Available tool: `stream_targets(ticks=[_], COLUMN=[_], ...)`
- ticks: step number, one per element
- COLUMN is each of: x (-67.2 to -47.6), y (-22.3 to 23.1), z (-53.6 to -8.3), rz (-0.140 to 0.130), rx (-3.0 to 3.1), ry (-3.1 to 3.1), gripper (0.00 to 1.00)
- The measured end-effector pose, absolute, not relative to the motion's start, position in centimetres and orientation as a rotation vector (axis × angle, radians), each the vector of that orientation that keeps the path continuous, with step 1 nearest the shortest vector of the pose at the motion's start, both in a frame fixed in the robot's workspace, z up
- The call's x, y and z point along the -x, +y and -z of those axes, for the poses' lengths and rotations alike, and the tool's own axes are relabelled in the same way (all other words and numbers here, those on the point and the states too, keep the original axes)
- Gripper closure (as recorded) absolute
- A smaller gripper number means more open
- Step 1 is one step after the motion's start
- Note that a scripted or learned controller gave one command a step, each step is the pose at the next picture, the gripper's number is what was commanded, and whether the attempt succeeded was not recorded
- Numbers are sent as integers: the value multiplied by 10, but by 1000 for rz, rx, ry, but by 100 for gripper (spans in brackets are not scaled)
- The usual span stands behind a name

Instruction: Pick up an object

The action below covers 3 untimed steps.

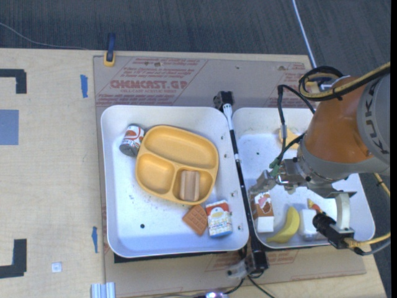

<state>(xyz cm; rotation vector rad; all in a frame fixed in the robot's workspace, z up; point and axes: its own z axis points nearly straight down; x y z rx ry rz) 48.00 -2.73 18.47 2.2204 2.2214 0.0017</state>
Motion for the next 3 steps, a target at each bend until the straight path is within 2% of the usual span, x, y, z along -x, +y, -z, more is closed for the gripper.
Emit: stream_targets(ticks=[3], x=[-480], y=[-27], z=[-185], rz=[-2], rx=[-2220], ry=[2221], gripper=[0])
